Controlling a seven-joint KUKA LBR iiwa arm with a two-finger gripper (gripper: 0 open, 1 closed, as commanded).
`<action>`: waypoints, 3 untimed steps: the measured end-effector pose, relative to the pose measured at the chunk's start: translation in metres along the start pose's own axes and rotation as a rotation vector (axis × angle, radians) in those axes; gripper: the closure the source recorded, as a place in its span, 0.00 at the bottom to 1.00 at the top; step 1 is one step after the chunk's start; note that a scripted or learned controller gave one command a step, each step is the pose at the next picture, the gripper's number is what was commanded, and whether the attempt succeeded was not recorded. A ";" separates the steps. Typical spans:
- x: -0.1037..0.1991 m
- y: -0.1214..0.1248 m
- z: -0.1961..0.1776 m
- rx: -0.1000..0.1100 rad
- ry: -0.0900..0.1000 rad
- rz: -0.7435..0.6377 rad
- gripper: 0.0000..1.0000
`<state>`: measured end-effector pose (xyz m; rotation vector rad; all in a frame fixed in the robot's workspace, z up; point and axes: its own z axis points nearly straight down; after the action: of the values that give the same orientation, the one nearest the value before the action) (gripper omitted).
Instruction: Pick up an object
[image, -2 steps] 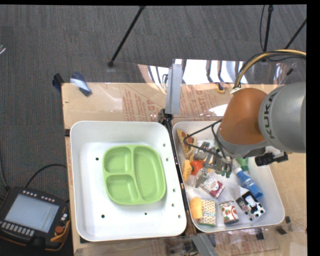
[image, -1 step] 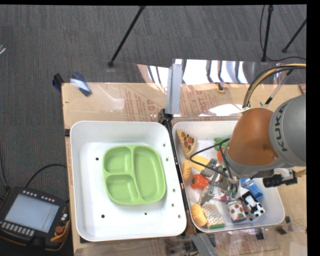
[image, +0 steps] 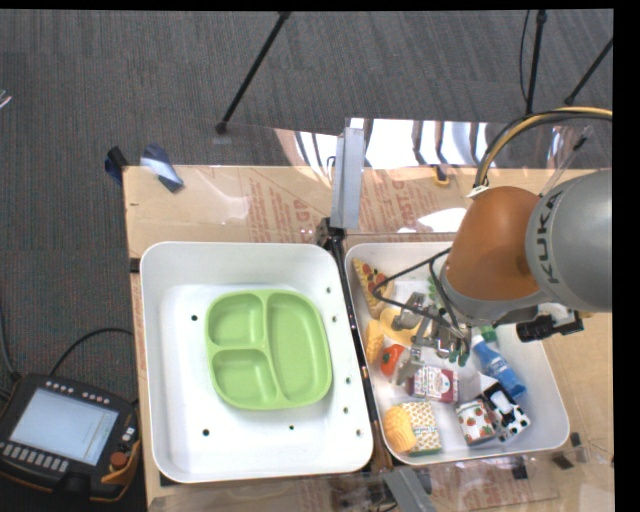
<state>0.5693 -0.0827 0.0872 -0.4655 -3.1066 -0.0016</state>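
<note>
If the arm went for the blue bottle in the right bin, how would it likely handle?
The blue bottle lies on its side and looks round, so it may roll away when nudged. It looks like small, smooth plastic: probably light and somewhat slippery. Cartons packed close by could block one finger of the tool.

light: bright, even, from above
glare: clear sheet (image: 440, 140) behind bins, white bins (image: 170, 290) near blown out
focus: sharp, slight softness overall

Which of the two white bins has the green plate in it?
The left white bin. It holds the green divided plate. The right white bin holds a jumble of small toy foods and cartons instead, with the gripper reaching down among them.
</note>
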 end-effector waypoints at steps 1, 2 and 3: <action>0.051 -0.018 0.001 0.001 0.002 0.171 0.00; 0.022 -0.006 0.000 0.000 0.001 0.242 0.00; 0.021 -0.005 -0.009 0.000 0.001 0.238 1.00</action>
<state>0.5472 -0.0815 0.0963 -0.8308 -3.0282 -0.0021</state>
